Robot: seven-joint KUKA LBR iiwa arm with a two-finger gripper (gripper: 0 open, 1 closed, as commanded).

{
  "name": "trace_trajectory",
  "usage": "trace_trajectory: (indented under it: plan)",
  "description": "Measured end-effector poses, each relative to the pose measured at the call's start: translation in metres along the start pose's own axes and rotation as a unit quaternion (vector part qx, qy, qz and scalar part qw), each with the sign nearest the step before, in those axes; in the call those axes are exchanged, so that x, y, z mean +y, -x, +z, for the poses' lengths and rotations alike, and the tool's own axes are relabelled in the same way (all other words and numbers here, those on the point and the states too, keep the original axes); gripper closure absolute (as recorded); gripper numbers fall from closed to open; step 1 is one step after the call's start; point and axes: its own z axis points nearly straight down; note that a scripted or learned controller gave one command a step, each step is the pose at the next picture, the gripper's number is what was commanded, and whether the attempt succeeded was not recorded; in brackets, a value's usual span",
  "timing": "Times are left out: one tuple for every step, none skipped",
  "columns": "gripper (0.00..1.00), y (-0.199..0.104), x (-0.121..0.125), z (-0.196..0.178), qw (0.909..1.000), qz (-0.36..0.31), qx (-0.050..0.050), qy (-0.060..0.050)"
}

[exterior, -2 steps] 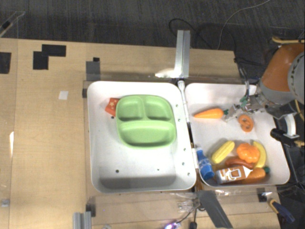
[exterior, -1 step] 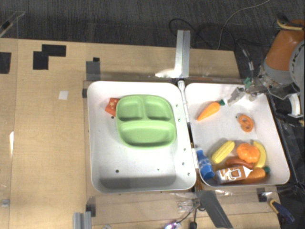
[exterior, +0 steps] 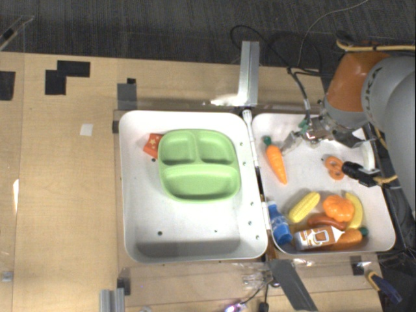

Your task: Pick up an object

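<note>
Two smooth white bins (exterior: pixel 130 194), glossy tapered carrot (exterior: pixel 277 164)

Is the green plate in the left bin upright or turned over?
Upright: the green plate shows its three hollow compartments facing up.

Fixed above the bench (exterior: pixel 58 174), looking down at a slant. Far enough off to take in both white bins whole: left bin (exterior: pixel 140 239) near the middle, right bin (exterior: pixel 383 236) toward the right edge. Dark floor (exterior: pixel 162 12) along the far side at the top, near edge of the bench at the bottom. Arm (exterior: pixel 364 90) entering from the right.
</note>
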Motion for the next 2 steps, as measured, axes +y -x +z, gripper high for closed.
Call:
trace_trajectory:
  plan:
    - [0.0,-0.038,-0.005,-0.003,0.9985,-0.054,-0.005,0.003]
    - [0.0,-0.01,-0.014,-0.02,0.9915,0.13,0.0,-0.002]
